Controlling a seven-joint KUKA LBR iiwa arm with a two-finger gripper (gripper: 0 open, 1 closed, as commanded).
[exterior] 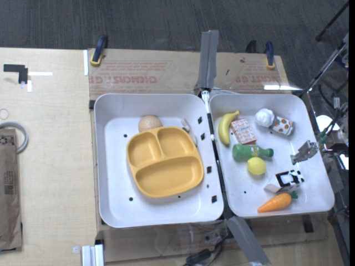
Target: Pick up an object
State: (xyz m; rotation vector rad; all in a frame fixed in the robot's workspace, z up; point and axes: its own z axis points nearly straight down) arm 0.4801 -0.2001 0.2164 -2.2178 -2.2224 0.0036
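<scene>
**Two bins, gripper at right rim**

Dark carpet behind; pale wood bench (44, 148) with a cardboard sheet (166, 73) under two shallow white plastic bins, held by two blue clamps (100, 49).

Left bin (111, 204): 1 yellow three-part plate (165, 160), smooth plastic, rounded corners, filling the middle. 1 round tan ball (150, 122) touching the plate's far edge. Open floor along the left and near sides.

Right bin (244, 204), 8 items:
- 1 curved yellow banana (224, 127), near the dividing wall
- 1 small red-and-white box (243, 131), just beside the banana
- 1 green bottle (251, 152) lying flat
- 1 yellow lemon (256, 165), touching the bottle
- 1 white crumpled ball (264, 116)
- 1 white can with orange spots (282, 126), on its side, beside the white ball
- 1 black-and-white toy (290, 178)
- 1 orange carrot (275, 202), tapered, near front rim, just below the toy

Gripper (304, 152): grey metal, over the right bin's right side, near the rim, apart from all items. Nothing between its fingers; cannot tell whether they are spread or closed. Bare floor between lemon and gripper, and at the front left corner.
</scene>
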